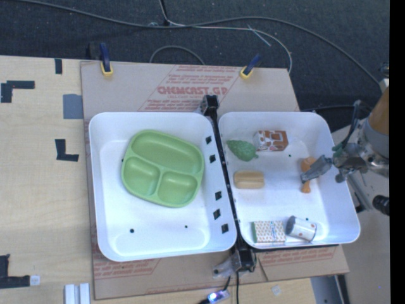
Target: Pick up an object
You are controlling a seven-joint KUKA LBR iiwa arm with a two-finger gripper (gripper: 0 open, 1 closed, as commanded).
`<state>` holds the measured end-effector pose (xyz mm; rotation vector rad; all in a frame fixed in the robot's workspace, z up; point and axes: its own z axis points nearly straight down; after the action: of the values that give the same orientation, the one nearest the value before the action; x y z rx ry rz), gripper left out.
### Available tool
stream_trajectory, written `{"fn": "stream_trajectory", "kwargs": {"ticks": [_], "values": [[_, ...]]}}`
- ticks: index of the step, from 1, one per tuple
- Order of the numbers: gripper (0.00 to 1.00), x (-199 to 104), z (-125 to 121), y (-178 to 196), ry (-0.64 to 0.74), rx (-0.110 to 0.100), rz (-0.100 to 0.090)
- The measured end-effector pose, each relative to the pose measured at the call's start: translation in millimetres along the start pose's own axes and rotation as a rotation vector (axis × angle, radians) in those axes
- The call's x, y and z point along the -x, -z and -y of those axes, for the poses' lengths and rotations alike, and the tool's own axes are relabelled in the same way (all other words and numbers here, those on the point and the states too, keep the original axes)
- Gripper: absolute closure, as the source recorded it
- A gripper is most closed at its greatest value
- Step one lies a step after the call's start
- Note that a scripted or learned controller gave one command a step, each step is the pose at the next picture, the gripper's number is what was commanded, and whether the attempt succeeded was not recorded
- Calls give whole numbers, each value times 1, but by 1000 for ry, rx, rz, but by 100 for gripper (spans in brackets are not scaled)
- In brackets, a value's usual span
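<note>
The right bin (329,132) holds several small objects. A green leafy piece (241,149) and a brown-and-white packet (271,140) lie near its far side. A tan bread roll (249,180) lies in the middle. A small orange object (307,164) sits near the bin's right wall. My gripper (315,171) reaches in over that wall and hangs right at the orange object, partly covering it. Whether it touches the object is hard to tell. At the near edge lie a patterned flat box (269,232) and a silver can (299,228) on its side.
A green divided plate (162,168) lies in the left bin (101,170). A black divider strip (218,170) runs between the bins. Both bins sit on a cardboard sheet (183,87) held by clamps. Cables cross the dark floor behind.
</note>
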<state>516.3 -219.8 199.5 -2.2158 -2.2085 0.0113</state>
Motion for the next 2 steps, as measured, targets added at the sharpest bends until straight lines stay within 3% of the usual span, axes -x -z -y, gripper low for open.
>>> {"fn": "stream_trajectory", "kwargs": {"ticks": [1, 2], "values": [[0, 0, -3, 7, 4, 13, 4], [0, 0, 1, -56, 3, 8, 4]]}}
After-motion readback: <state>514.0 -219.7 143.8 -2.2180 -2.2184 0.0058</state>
